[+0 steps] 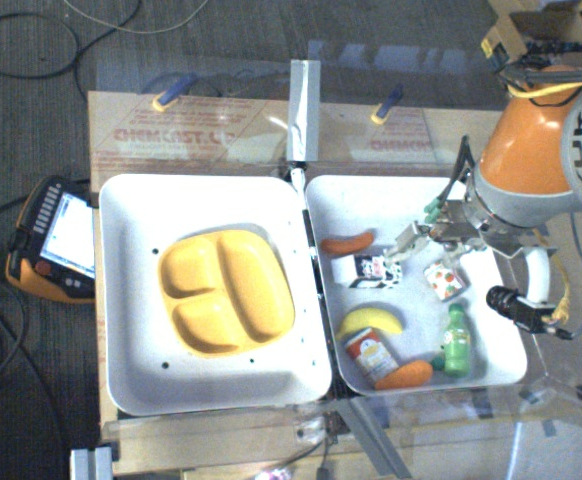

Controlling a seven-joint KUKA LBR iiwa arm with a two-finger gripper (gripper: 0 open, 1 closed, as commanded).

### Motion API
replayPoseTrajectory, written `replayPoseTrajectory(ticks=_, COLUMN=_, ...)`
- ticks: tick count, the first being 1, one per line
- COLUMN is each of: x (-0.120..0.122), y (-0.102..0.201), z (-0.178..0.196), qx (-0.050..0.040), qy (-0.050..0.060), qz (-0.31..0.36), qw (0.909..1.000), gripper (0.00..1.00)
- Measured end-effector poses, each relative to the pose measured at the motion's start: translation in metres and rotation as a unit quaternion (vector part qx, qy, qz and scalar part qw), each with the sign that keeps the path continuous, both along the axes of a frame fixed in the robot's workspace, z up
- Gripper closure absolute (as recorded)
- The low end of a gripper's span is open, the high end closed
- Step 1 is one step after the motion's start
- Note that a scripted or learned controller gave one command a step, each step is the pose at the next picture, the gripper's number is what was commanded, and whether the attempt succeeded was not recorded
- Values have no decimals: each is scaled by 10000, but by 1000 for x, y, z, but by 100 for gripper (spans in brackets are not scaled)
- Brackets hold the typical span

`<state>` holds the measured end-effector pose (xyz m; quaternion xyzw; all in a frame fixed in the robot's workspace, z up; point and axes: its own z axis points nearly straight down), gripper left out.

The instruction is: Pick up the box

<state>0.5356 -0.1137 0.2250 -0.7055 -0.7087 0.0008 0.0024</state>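
The hand (pixel 403 253) hangs with fingers apart just above the box (pixel 373 270), a small black-and-white carton, print unreadable, in the right bin (pixel 491 368). Sausage (pixel 348 242) beyond; banana (pixel 371 320) nearer; green bottle (pixel 456 341) right.

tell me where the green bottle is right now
The green bottle stands in the right bin, near its front right corner, just right of the carrot and below the small strawberry-print box.
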Motion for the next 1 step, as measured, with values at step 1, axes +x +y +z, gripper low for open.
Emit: replayPoseTrajectory(ticks=1, x=39, y=16, z=-105, qx=5, qy=-78, qz=-899, qw=9959, gripper=0)
